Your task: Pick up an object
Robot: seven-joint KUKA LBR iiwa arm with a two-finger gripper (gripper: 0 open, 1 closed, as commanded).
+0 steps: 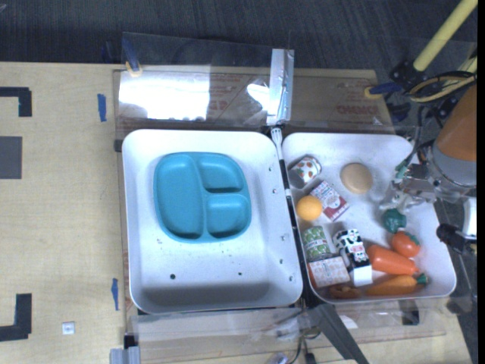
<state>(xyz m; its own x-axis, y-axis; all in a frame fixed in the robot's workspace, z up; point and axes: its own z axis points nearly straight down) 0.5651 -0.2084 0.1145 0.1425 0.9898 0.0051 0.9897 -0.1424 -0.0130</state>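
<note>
My gripper [400,196] hangs over the right side of the right bin [379,144], reaching in from the right. Just below it lies a small dark-green object [393,221]; whether the two touch is unclear. In the same bin are a tan round bun [356,177], a small can [305,171], an orange ball [308,208], a red-and-white packet [330,199], a green can [316,241], a cow-patterned bottle [351,246], an orange pepper-like piece [405,243] and two carrots [392,260].
The left bin [151,264] holds a blue divided plate [203,196]. A clear plastic wall [280,82] stands behind the bins. Cables and a yellow pole [447,29] are at the upper right, beside the arm.
</note>
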